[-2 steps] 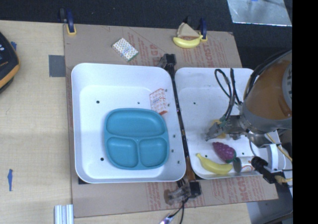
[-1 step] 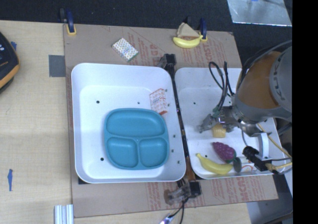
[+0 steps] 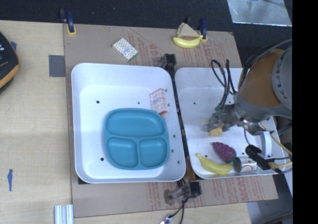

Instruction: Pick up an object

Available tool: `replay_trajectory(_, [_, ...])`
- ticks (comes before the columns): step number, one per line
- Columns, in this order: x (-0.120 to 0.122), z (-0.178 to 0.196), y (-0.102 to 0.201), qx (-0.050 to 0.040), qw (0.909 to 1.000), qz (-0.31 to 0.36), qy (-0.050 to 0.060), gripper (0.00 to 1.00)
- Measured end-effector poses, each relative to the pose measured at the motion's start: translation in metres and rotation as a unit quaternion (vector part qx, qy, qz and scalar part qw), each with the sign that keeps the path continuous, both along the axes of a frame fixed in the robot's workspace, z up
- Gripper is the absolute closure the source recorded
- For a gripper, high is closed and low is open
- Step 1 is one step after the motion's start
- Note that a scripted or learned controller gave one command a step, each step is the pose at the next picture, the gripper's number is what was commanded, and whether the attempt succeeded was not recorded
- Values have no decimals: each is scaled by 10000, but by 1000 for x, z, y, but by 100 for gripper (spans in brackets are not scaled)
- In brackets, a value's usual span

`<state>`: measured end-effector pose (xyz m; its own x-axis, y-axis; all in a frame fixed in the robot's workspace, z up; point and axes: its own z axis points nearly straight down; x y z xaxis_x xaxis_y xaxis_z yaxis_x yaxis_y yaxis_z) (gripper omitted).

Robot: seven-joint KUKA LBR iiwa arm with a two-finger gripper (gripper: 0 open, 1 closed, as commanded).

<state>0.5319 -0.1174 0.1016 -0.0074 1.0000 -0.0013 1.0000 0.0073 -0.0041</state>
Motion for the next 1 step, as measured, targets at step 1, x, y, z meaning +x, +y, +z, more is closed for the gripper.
replay_trajectory(1, [24, 91, 63, 12, 10000, -14, -11, 100])
